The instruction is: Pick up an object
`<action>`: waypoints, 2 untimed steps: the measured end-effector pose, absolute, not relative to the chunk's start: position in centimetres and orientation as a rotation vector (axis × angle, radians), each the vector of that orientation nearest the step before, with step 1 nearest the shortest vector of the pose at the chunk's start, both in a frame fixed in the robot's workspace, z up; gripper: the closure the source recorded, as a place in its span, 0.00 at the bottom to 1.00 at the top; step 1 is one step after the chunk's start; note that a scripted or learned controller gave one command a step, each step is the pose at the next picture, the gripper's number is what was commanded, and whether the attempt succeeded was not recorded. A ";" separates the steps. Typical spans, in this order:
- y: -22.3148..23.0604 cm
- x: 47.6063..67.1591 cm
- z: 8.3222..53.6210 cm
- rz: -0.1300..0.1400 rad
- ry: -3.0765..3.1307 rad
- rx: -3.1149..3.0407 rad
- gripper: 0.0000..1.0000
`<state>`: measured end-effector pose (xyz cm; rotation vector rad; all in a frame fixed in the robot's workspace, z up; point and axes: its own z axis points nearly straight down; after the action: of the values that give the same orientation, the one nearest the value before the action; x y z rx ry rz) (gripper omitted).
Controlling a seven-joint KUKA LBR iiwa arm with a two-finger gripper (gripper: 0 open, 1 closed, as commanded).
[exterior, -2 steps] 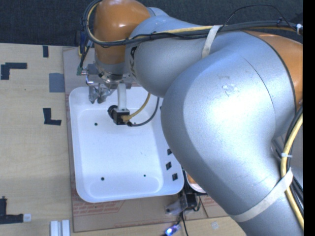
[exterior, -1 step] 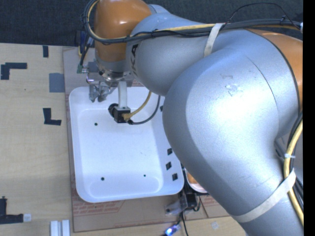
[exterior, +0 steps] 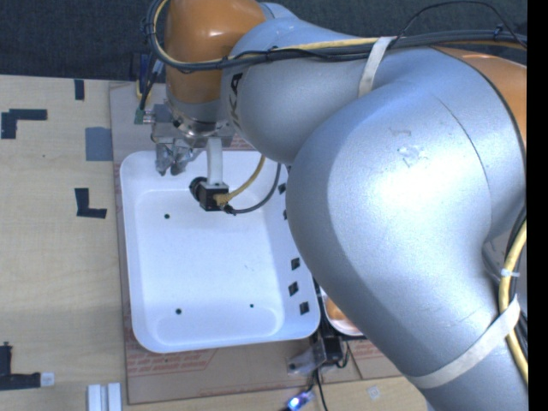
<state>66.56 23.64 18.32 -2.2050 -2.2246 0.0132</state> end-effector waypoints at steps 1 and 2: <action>23.7 66.5 19.2 0.015 -2.224 -2.203 1.00; 23.4 61.0 29.3 -0.005 -2.225 -2.217 1.00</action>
<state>60.96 23.41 29.30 -2.2173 -2.2251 -0.0053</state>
